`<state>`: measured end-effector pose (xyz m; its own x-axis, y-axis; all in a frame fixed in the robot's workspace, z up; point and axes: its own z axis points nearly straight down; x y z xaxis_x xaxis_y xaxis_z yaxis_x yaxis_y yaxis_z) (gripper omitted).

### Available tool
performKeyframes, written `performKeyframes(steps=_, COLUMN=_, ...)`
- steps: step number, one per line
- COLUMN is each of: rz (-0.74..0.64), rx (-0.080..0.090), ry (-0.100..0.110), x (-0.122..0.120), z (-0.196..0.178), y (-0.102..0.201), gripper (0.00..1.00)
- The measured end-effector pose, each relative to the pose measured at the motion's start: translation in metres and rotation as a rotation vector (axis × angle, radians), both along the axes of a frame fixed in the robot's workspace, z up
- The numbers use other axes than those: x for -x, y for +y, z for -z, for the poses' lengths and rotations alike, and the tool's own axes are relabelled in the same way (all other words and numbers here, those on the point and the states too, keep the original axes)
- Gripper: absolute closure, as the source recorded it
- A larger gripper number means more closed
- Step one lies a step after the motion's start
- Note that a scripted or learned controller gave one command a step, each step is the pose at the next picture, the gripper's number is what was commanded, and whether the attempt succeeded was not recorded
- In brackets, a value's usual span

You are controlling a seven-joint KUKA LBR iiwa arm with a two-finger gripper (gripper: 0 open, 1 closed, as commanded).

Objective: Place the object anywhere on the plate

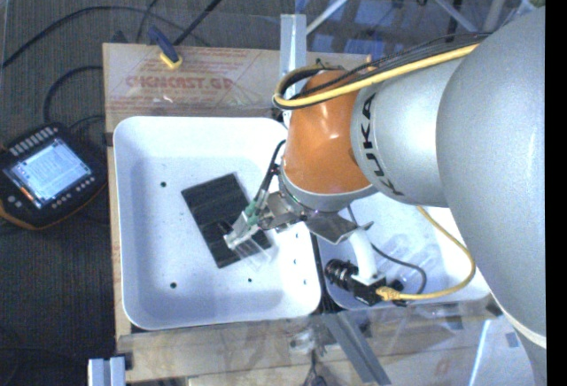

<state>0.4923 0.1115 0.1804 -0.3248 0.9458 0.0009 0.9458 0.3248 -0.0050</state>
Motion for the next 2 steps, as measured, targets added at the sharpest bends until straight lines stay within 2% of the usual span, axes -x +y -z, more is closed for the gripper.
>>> performKeyframes(steps=1, rz=0.0, rx=0.0, ry=0.0, x=0.0, z=0.0, y=0.0, gripper=0.0)
performKeyframes(steps=2, rz=0.177, rx=0.0, ry=-0.014, x=-0.006, z=0.085, y=0.055, gripper=0.0)
